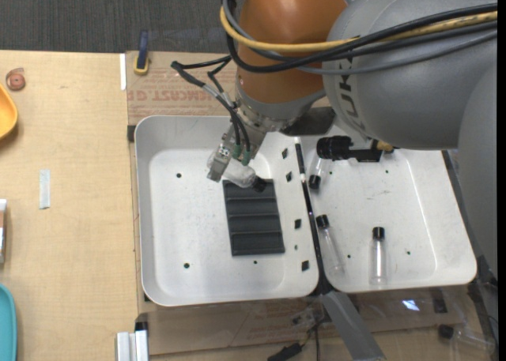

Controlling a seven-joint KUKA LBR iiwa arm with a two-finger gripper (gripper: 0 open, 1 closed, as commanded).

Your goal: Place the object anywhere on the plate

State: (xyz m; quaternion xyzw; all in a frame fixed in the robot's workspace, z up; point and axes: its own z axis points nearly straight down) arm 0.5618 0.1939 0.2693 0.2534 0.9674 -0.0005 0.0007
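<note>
Arm in from the right. Gripper (235, 160) low over the left bin (158, 272), at 12 o'clock of the black ribbed block (254, 217), seemingly touching its top edge. Jaw state: cannot tell; wrist and cables hide the gap.

Block lies flat near the left bin's middle, toward the 3 o'clock wall. I take it for the object.

Step, as I judge it: the grasp, lift not yet made. Nothing I can call a plate in either bin. Next move calls for a firm hold on the block's narrow end, then a clean lift.

Count: 2 bins, 1 block, 1 clear vial (379, 253) in the right bin (431, 276), toward 6 o'clock.
</note>
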